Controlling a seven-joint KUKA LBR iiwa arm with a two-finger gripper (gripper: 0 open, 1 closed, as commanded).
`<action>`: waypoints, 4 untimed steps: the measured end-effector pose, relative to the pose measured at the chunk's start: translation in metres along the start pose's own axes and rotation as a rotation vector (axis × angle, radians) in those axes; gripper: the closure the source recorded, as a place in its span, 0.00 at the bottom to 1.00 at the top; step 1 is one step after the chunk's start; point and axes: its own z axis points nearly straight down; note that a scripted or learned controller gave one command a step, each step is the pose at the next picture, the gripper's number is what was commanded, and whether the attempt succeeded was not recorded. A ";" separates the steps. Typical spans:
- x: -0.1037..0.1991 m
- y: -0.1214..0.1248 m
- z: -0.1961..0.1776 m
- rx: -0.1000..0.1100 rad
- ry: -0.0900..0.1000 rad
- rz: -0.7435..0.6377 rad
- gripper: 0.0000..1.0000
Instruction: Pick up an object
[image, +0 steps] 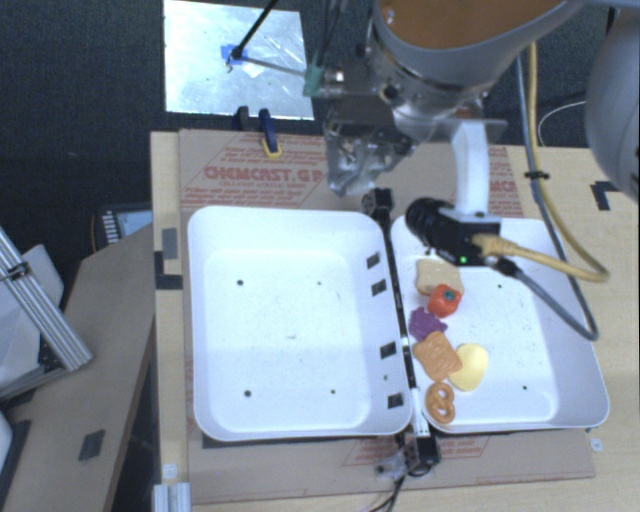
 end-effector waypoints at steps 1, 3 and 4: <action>0.024 -0.024 -0.001 -0.002 0.002 -0.006 1.00; 0.022 -0.022 -0.013 -0.005 0.003 -0.006 1.00; 0.022 -0.014 0.174 0.012 -0.007 0.000 1.00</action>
